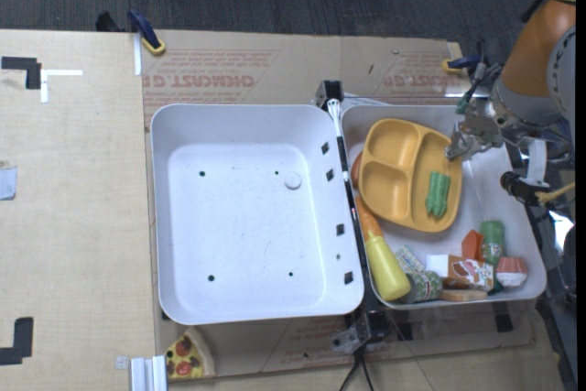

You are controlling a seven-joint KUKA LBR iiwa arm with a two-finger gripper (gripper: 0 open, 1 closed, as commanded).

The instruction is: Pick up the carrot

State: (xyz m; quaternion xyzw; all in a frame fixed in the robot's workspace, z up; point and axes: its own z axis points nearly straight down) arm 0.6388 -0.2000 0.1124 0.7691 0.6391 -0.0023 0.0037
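Observation:
An orange tapered piece that looks like the carrot [365, 217] lies along the left wall of the right bin [536, 238]. It is wedged between the yellow divided plate [396, 174] and a yellow bottle [386, 268], and the plate's edge partly hides it. My gripper [461, 147] hangs over the plate's upper right rim, well to the right of the carrot and apart from it. Nothing shows in its grasp. A green vegetable piece [439, 194] rests in the plate's right compartment, just below the gripper.
Several toy foods crowd the right bin's front right corner, among them a green piece [493, 233] and red-and-white packets [472, 270]. The left bin [174, 197] holds a small white disc [292, 181]. A pizza-slice toy [186, 358] lies on the bench outside, in front of the left bin.

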